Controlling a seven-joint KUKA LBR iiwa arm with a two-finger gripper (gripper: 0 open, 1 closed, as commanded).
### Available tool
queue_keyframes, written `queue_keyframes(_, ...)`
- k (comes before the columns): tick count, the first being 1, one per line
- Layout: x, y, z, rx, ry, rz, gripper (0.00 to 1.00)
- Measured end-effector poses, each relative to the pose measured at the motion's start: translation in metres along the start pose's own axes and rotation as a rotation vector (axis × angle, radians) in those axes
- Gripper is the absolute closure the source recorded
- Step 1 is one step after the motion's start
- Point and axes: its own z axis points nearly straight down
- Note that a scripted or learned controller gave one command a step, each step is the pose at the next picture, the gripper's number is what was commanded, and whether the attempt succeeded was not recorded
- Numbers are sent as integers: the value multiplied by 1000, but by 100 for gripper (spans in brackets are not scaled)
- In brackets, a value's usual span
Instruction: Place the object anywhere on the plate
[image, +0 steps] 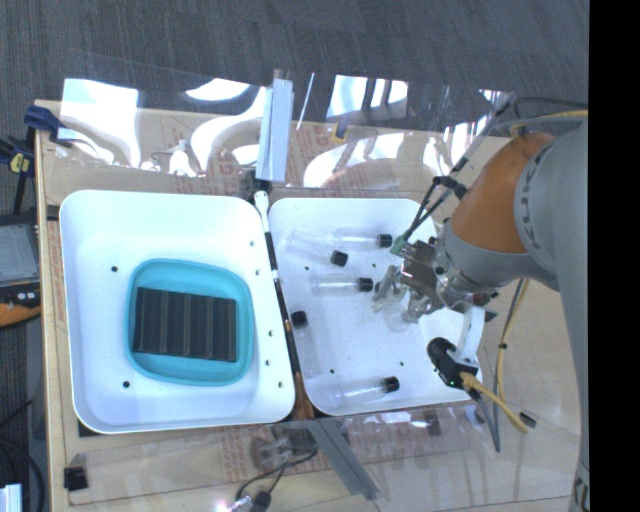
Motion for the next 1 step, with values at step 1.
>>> queue_keyframes(1,0,0,0,0,0,0,0)
